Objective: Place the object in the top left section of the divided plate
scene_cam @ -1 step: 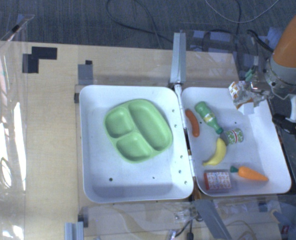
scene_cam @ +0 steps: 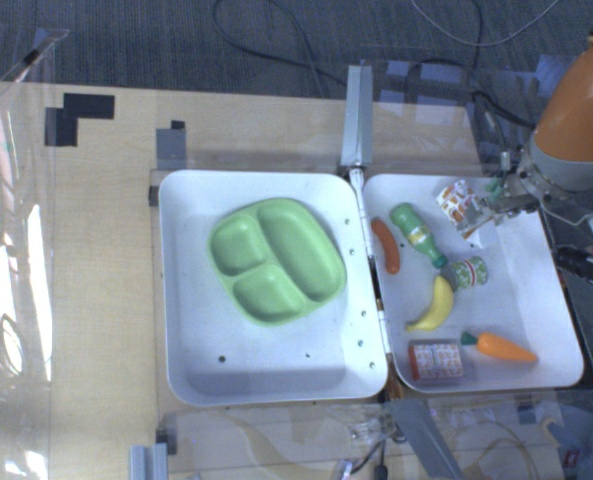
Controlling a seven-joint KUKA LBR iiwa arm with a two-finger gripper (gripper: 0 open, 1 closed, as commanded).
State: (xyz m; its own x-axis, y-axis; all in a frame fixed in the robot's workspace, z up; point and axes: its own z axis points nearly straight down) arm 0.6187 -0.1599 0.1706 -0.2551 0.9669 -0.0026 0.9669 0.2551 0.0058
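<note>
A green divided plate (scene_cam: 276,258) lies in the left white bin (scene_cam: 191,368), with two small sections on its left and one long section on its right; all three hold nothing. My gripper (scene_cam: 484,208) is over the far part of the right bin (scene_cam: 556,298), below the orange band of the arm (scene_cam: 576,108). A small white packet with orange print (scene_cam: 456,204) sits tilted right against the gripper's left end. Whether the packet is gripped or just touched is hidden by the wrist.
Also in the right bin are a red sausage (scene_cam: 386,245), a green bottle (scene_cam: 416,233), a small green can (scene_cam: 469,272), a banana (scene_cam: 433,305), a carrot (scene_cam: 503,347) and a reddish box (scene_cam: 437,361). A metal divider (scene_cam: 356,118) runs between the bins.
</note>
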